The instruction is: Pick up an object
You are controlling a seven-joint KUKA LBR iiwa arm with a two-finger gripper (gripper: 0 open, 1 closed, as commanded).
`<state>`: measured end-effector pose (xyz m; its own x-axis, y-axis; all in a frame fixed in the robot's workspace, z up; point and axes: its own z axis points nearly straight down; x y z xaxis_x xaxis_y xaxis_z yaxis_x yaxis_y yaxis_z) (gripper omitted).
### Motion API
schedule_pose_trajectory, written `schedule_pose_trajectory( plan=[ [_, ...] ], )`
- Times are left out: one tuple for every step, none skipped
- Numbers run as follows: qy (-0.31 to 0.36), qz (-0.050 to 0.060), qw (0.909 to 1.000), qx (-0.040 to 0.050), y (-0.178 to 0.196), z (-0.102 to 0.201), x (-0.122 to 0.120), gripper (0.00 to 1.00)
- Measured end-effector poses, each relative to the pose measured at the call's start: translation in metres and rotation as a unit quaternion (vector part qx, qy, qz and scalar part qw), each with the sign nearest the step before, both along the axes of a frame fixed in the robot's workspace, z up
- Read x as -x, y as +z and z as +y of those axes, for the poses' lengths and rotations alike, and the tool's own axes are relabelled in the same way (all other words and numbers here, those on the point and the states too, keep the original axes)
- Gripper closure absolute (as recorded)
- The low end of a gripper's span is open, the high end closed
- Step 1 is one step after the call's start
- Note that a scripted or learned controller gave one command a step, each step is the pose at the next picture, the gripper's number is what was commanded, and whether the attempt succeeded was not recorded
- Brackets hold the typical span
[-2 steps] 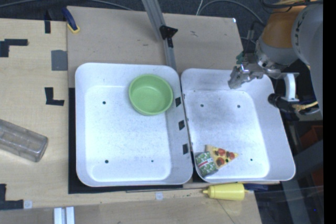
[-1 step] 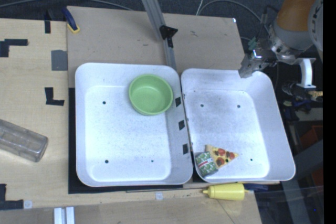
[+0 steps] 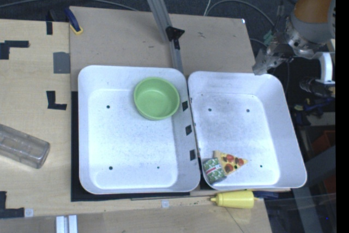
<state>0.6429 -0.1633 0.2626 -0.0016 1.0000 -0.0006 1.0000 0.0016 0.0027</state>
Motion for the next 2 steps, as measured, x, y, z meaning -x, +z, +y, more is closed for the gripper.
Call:
schedule_pose_trajectory(
  plan=[
    [0.002,0.002,1.0000,-0.0010,0.004,0.054,0.002,1.00],
    [0.003,0.002,1.0000,-0.0010,0.004,0.110,0.002,1.00]
  ],
)
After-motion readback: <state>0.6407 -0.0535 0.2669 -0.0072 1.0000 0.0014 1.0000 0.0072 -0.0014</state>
